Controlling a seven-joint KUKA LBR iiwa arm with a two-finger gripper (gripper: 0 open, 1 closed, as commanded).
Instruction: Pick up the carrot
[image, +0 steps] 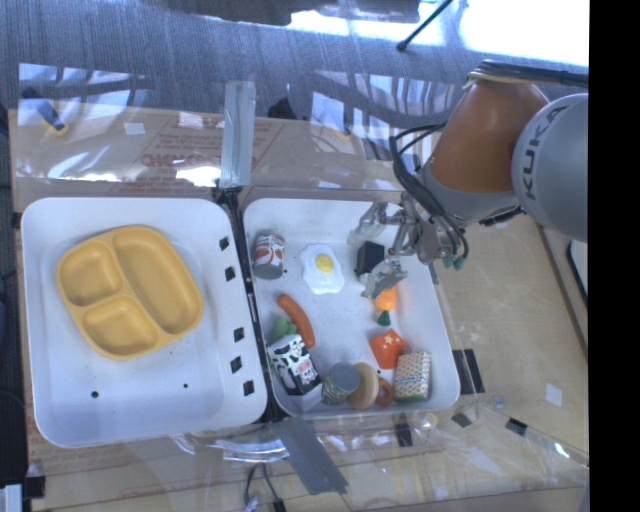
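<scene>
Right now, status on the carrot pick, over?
Gripper low over right bin. Carrot directly beneath it, near right wall. Strawberry close below carrot.

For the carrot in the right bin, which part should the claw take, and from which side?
Grip the carrot across its orange body, above the green tip, coming straight down from above. It is small and tapered, close to the bin's right wall, so a side approach looks cramped. The claw already hovers just over it.
</scene>
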